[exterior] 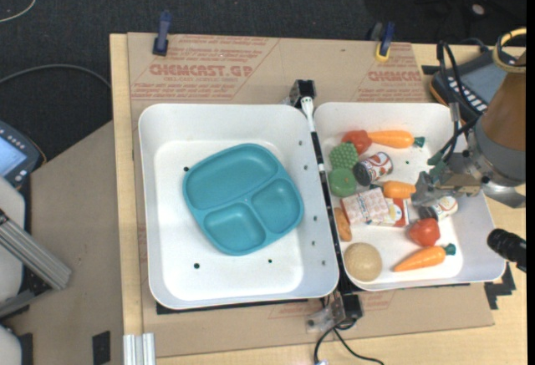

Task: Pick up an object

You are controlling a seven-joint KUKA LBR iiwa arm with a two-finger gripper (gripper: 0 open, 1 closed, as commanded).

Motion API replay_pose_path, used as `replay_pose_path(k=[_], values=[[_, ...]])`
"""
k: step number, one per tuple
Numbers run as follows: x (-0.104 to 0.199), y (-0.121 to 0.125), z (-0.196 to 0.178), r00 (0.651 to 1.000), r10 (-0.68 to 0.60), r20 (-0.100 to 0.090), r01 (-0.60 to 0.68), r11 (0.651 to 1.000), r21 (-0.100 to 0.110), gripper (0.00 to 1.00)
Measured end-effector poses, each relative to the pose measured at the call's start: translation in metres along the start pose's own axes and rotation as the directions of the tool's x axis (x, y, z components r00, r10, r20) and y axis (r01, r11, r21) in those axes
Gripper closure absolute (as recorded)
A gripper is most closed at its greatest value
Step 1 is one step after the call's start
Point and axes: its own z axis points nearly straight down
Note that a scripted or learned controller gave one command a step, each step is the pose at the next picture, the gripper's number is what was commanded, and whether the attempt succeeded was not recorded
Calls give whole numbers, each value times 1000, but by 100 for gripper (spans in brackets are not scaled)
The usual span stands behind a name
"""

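Observation:
The right bin [393,110] holds a crowd of toy foods. A long carrot [391,138] and a red fruit [357,140] lie at the back. Two green pieces [342,169] and a small can [374,169] sit left of centre. A white snack packet [372,209] lies in the middle with a short carrot [398,189] above it. Toward the front are a red tomato [424,231], another carrot [422,258] and a tan bun [363,261]. My gripper [433,195] is low over the bin's right part, just above the tomato and beside a small white-and-red item [447,205].
The left bin [167,213] carries a teal divided plate [242,198]. A black divider strip [318,163] runs between the bins. The arm's grey body [501,146] covers the right bin's far right edge. Clamps [384,42] hold the cardboard base at the back.

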Motion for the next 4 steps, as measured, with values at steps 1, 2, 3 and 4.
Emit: replay_pose_path(k=[1, 2, 3, 4], values=[[-32, 5, 145, 1000, 15, 4, -15, 1000, 5, 100], [-31, 8, 129, 1000, 13, 7, -13, 1000, -8, 100], [-31, 8, 119, 1000, 15, 8, -14, 1000, -10, 100], [-25, 2, -47, 1000, 9, 10, -8, 1000, -24, 100]])
